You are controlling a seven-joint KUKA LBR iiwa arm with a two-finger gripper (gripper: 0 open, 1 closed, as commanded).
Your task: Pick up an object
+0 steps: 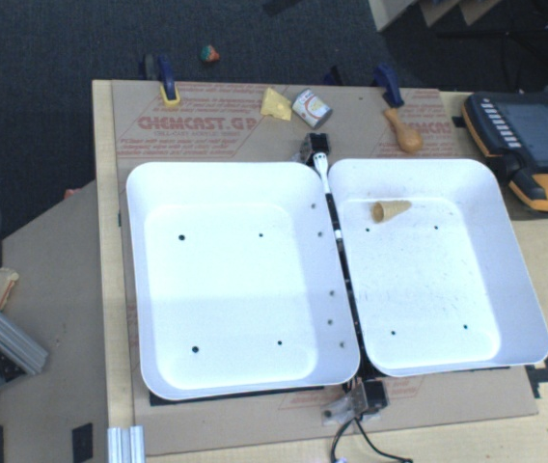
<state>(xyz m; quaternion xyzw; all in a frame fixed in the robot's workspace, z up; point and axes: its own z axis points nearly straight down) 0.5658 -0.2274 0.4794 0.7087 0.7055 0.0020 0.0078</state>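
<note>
**Two white bins, one tan piece in the right-hand one**

Two shallow white bins sit side by side on a brown board that covers the counter (110, 258). The left bin (235, 287) takes up the middle left of the frame; its floor shows four small dark dots. The right bin (448, 297) touches it along a dark seam running down the centre of the frame.

One small tan cone-shaped piece (390, 209) lies on its side in the upper left part of the right bin, near the upper wall and apart from the seam. It touches nothing else but the bin's floor, which is faintly speckled around it.

Several loose things lie on the board above the bins, at the upper centre of the frame: a yellow wedge (276, 104), a small white and grey box (311, 108) just beside it, and further right an orange-brown pear-shaped piece (403, 131). A black fitting (317, 148) stands at the top of the seam. Two blue clamps (167, 77) (386, 83) grip the board's upper edge.

At the right edge of the frame rests a dark handheld pendant (530, 143) with an orange underside. A small coloured object (209, 54) lies on the dark carpet above the board. Cables (361, 413) trail from the seam's lower end, and a metal rail (4, 331) crosses the lower left corner.

Whether the jaws are spread or pressed together cannot be told.
</note>
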